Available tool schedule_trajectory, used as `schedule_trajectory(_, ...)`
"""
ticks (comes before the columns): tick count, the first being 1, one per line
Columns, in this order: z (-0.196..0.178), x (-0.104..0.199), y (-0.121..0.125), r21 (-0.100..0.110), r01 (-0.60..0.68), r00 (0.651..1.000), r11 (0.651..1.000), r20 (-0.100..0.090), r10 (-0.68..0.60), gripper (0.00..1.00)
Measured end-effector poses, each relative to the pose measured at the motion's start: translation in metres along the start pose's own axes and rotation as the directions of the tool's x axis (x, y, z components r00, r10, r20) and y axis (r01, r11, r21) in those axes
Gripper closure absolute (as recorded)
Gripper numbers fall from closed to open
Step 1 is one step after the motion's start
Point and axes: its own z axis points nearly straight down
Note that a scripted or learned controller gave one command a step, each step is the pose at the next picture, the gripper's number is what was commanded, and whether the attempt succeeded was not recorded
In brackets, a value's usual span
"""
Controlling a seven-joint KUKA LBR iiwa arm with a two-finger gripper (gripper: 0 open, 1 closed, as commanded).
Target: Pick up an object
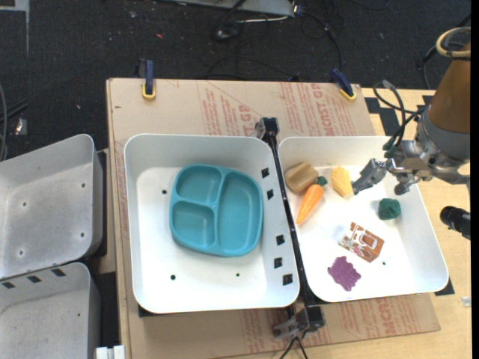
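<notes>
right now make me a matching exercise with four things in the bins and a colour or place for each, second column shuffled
Things:
1. divided plastic plate
2. toy carrot
3. small round lump
4. flat fuzzy patch

Descriptions:
A. purple, near the right bin's front edge
B. teal, alone in the left bin
C. dark green, below the gripper
D. orange, beside the bins' divider

Pairs: 1-B, 2-D, 3-C, 4-A

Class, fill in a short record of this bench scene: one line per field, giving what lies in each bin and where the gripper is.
left bin: teal divided plate
right bin: bread roll, carrot, yellow block, green lump, small printed packet, purple piece
gripper: above the right bin's far side, between the yellow block and the green lump
held object: none seen
</notes>
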Motion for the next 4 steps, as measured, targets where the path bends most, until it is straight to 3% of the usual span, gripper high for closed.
schedule_trajectory(1, -0.006, 0.000, 0.002, -0.011, 0.003, 1.000, 1.000, 0.002, -0.003, 0.00)
schedule_trajectory(4, 0.158, 0.021, 0.022, -0.010, 0.004, 1.000, 1.000, 0.001, -0.004, 0.00)
